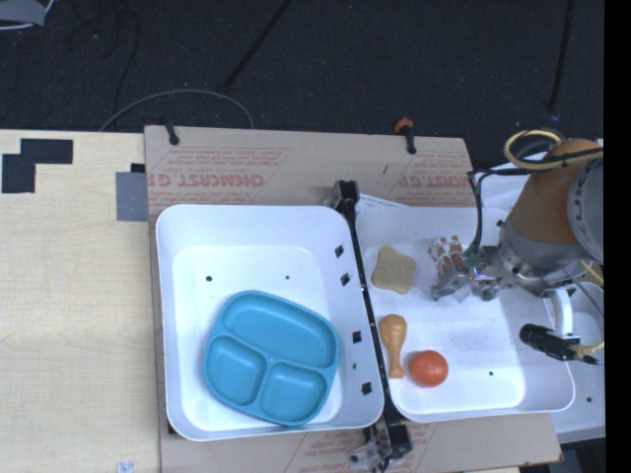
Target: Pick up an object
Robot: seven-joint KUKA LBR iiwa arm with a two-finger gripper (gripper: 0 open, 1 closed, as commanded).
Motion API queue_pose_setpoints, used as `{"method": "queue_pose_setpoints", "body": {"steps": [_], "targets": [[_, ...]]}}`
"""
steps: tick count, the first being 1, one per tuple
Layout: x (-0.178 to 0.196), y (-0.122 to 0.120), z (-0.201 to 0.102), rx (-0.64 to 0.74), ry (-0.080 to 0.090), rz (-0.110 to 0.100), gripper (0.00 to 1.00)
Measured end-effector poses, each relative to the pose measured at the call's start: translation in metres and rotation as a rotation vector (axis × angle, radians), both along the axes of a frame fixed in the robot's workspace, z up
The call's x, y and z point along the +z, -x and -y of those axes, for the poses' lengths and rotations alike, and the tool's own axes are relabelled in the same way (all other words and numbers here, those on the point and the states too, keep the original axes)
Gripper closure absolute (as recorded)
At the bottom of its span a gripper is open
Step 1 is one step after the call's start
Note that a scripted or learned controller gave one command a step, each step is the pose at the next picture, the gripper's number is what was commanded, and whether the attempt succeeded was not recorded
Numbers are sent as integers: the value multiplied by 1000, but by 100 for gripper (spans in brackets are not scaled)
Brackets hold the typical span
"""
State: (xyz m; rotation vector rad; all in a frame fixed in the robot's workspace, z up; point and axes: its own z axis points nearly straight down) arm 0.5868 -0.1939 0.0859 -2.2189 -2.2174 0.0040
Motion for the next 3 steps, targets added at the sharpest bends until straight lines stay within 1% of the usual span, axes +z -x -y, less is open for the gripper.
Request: {"method": "queue_pose_setpoints", "body": {"steps": [1,2,3], "targets": [[11,1,1,-1,-1,-3,100],[72,-3,7,0,2,7,100],[136,-2,8,2,3,10,100]]}}
